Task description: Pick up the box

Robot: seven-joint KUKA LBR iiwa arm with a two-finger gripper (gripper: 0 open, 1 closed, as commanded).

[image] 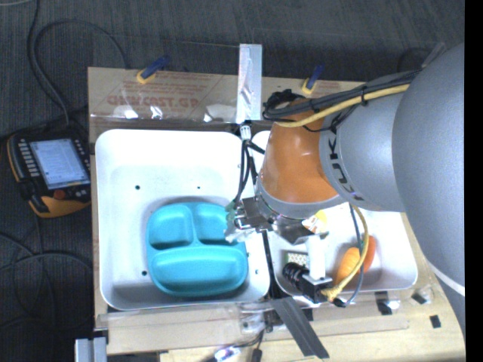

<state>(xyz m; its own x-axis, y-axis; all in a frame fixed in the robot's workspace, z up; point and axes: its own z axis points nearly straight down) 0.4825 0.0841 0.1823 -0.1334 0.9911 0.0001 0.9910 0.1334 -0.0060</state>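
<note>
The turquoise compartment box (198,249) is seen in the near half of the left bin (121,202), lying flat. Just right of the box, at its far right corner, the gripper (241,223) is positioned; its state cannot be told. The approach step is judged in hand; a firm closure on the box's rim is called for next. Beyond the box, the orange wrist band (294,164) is seen.

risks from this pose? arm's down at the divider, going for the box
1. The gripper sits at the right edge of the teal box, near the wall between the bins; a grasp that far off-centre may slip or tip it.
2. The box is wide with rounded compartments, so the fingers may not get a firm hold.
3. Loose cables hang by the wrist and could snag the bin rim. The carrot-like toy in the right bin lies close under the arm.
</note>
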